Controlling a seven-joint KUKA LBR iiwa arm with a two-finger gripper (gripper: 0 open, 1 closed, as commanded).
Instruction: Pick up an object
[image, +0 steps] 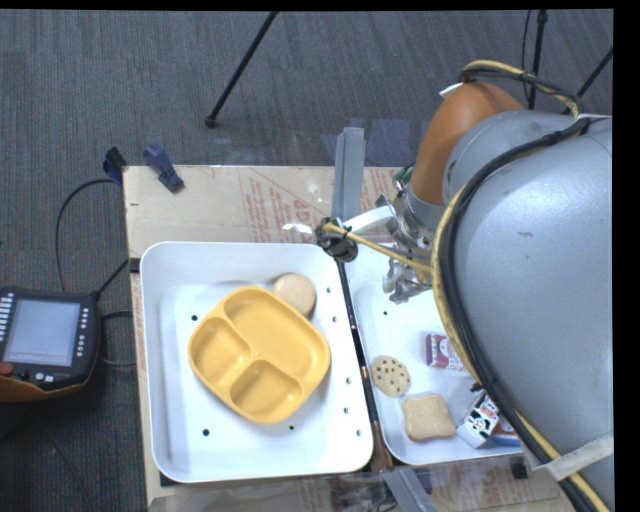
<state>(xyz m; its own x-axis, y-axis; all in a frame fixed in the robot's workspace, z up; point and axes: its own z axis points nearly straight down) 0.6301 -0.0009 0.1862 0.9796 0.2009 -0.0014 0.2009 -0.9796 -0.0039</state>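
Note:
My gripper (404, 284) hangs over the far left part of the right bin (372, 312), below the arm's orange band. Nearer the camera in that bin lie a chocolate-chip cookie (390, 375), a slice of toast (429, 417), a small red box (441, 350) and a white carton (481, 418) partly hidden by the arm. The cookie is well below the gripper in the view, apart from it. In the left bin (165, 300) sit a yellow divided plate (259, 353) and a round tan bun (295, 293) touching the plate's far edge.
The big grey arm body covers most of the right bin's right side. A grey post (348, 180) rises where the bins meet at the back. A teach pendant (45, 340) lies on the floor at the left, off the bench.

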